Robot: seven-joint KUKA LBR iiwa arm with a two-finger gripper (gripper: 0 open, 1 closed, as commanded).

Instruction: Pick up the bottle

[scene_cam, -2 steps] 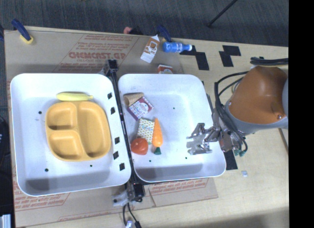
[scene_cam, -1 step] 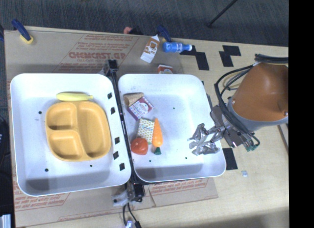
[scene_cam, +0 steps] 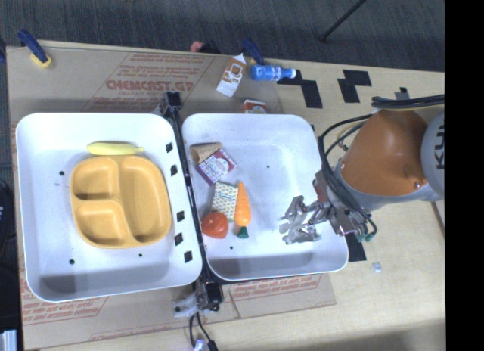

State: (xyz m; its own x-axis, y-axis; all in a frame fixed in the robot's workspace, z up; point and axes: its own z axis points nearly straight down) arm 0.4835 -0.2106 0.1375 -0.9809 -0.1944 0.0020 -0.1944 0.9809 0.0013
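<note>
The gripper (scene_cam: 300,221) hangs low over the right bin (scene_cam: 261,134), near its right wall and front right corner; its fingers stand spread with nothing between them. White floor lies open around it toward the bin's back. Along that bin's left wall cluster a carrot (scene_cam: 242,206), a tomato (scene_cam: 215,225) and small packets (scene_cam: 215,164). The bottle (scene_cam: 266,73) lies outside, on the bench behind the right bin's back edge. The left bin (scene_cam: 38,191) carries a yellow tray (scene_cam: 119,200) and a banana (scene_cam: 113,147).
</note>
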